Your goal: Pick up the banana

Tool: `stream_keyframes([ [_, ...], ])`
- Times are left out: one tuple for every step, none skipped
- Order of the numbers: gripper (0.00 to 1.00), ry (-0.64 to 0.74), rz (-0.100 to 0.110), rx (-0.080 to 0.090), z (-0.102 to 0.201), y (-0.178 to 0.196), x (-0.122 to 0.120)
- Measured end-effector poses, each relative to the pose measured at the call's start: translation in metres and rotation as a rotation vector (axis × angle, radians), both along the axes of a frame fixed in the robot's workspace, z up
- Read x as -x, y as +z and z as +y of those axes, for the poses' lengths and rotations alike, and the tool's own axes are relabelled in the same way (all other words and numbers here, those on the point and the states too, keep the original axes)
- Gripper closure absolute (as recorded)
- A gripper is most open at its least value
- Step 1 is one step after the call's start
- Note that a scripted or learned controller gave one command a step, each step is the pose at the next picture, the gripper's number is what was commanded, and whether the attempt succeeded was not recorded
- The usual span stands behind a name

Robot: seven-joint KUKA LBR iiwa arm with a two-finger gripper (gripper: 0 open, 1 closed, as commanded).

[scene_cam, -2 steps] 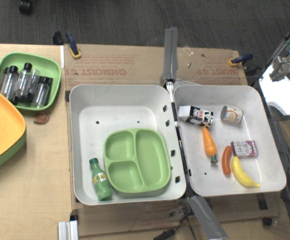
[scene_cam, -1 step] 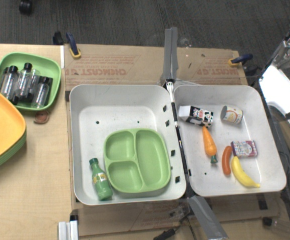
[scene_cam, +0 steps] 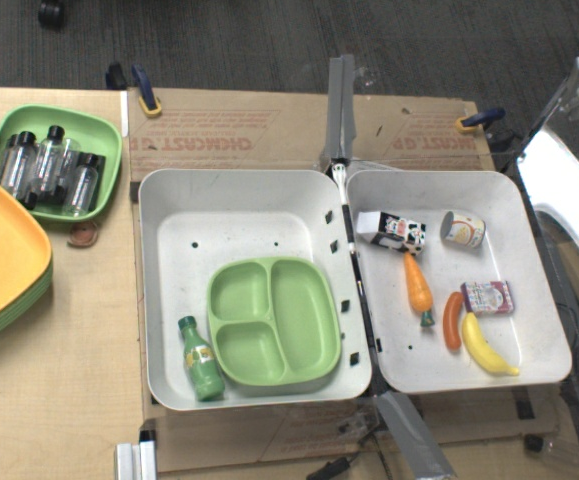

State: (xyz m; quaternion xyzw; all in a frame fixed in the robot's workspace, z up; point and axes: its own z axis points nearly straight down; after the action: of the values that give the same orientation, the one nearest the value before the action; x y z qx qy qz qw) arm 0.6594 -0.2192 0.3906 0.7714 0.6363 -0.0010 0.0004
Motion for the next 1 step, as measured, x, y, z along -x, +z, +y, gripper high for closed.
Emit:
stream_keyframes([
  [1.0,-0.18,0.004,-0.001,0.011,-0.0312,0.0203],
])
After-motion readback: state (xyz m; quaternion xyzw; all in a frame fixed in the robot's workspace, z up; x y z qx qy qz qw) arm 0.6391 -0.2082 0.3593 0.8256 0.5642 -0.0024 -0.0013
